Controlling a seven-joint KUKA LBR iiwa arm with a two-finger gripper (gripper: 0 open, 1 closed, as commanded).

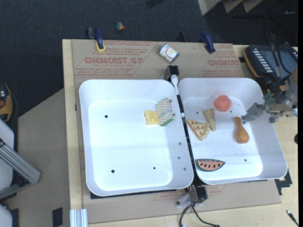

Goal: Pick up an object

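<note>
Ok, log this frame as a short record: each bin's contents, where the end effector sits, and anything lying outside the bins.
left bin: yellow cheese piece, patterned packet, touching
right bin: red tomato, drumstick, waffle wedge, tan strip, watermelon slice
end effector: over the right bin's right side, just above the drumstick
outside bins: small carton on the board behind them

In the right bin we saw a round red tomato-like ball, an orange-brown drumstick toy, tan waffle wedges and a flat watermelon slice; a yellow cheese block and patterned piece touched in the left bin.
</note>
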